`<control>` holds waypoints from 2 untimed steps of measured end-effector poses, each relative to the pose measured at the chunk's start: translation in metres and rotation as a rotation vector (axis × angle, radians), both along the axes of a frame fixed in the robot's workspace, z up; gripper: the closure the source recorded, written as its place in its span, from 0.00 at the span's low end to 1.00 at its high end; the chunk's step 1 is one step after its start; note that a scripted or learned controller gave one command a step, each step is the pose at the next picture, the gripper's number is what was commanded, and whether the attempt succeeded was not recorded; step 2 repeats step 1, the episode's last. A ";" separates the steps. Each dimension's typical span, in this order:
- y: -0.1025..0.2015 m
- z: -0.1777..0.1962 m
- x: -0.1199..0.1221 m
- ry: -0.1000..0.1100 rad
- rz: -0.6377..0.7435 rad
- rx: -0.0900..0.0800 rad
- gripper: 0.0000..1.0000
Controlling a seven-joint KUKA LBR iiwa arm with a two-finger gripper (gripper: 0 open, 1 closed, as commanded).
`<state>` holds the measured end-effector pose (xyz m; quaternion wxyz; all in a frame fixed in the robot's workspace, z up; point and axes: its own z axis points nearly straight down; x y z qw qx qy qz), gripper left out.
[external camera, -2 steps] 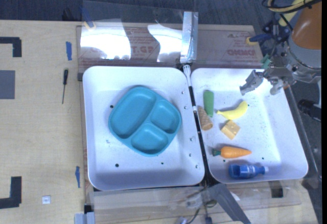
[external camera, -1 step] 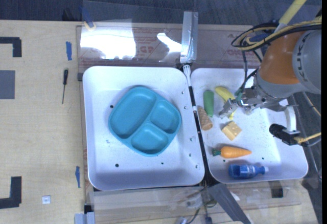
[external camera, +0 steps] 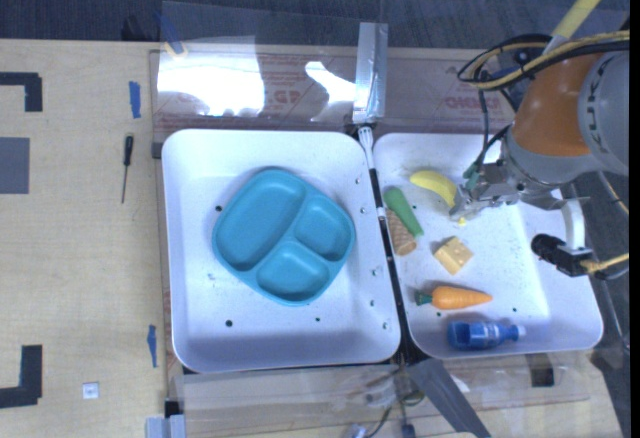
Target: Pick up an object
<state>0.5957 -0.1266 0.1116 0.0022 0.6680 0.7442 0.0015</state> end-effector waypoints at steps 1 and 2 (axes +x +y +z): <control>0.059 0.126 -0.022 -0.006 -0.058 0.002 1.00; 0.059 0.126 -0.022 -0.006 -0.058 0.002 1.00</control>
